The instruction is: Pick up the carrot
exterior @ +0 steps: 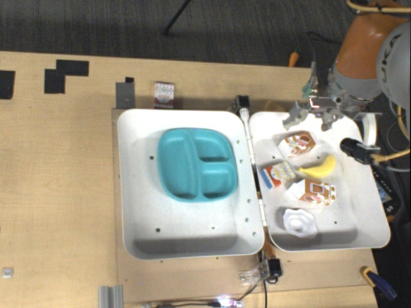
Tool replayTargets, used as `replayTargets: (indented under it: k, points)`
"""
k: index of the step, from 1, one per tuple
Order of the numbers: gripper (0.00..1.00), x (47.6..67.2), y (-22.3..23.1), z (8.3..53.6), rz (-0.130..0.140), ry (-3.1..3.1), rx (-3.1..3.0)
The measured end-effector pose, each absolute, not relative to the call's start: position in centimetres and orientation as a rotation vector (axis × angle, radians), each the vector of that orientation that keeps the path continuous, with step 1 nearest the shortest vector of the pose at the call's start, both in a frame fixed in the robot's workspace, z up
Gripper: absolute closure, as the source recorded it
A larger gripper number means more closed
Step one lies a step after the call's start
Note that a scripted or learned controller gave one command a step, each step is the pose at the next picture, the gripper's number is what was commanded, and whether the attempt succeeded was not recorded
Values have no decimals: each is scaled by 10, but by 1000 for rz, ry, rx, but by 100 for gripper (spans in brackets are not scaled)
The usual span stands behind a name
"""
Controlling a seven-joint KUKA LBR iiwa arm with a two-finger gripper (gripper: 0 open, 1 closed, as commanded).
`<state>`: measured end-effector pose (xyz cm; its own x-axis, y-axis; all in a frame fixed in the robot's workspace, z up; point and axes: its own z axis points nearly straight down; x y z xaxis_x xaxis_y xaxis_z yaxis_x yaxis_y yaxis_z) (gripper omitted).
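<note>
My gripper [313, 117] hangs over the far edge of the right bin [366, 230], its fingers spread with nothing between them. Just below it in that bin lies an orange-and-white snack packet [298, 144]. A yellow banana [320, 167] lies nearer the bin's middle, in front of the gripper. Nothing in either bin can be made out as a carrot. A small orange thing [293, 59] sticks up behind the bench's back edge; I cannot tell what it is.
The right bin also holds a red-and-blue packet [277, 174], another orange-and-white packet [318, 192] and a crumpled white thing [300, 222]. A teal divided plate [196, 163] lies in the left bin [138, 236]. A small box [164, 94] stands behind the left bin.
</note>
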<state>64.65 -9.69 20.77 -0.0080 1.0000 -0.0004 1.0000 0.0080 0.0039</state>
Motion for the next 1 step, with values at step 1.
replayTargets:
  k: [1]
  points:
    - [0,589,-42,245,6,1920,2487]
